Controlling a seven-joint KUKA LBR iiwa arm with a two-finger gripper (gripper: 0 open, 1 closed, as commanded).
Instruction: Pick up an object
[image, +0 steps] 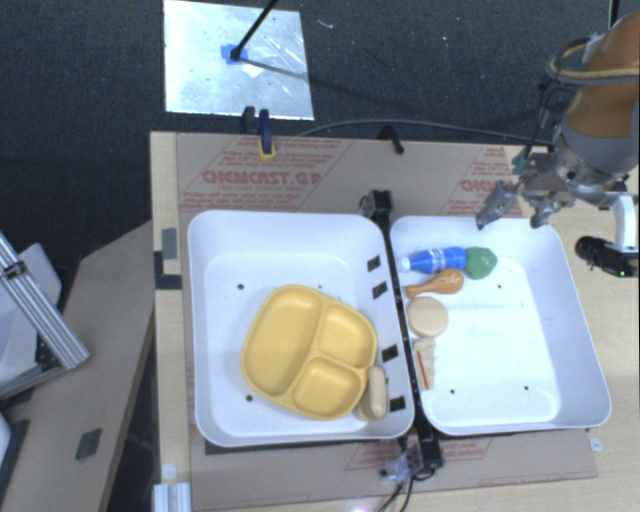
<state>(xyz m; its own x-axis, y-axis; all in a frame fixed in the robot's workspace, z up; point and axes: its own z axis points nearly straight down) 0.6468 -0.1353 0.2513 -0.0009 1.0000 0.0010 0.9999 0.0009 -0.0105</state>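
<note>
You are in the approach step: the gripper (520, 208) hangs above the right bin's (575, 300) far rim, jaws spread and holding nothing. The nearest candidates, a blue bottle (435, 260) and green ball (481, 262), lie below and left of the jaws. Next, descend and centre over one.

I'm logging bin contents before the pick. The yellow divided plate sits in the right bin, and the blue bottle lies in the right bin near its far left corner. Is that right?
Not quite. The camera view shows the yellow divided plate in the left bin, not the right one. The blue bottle does lie in the right bin near its far left corner.
</note>
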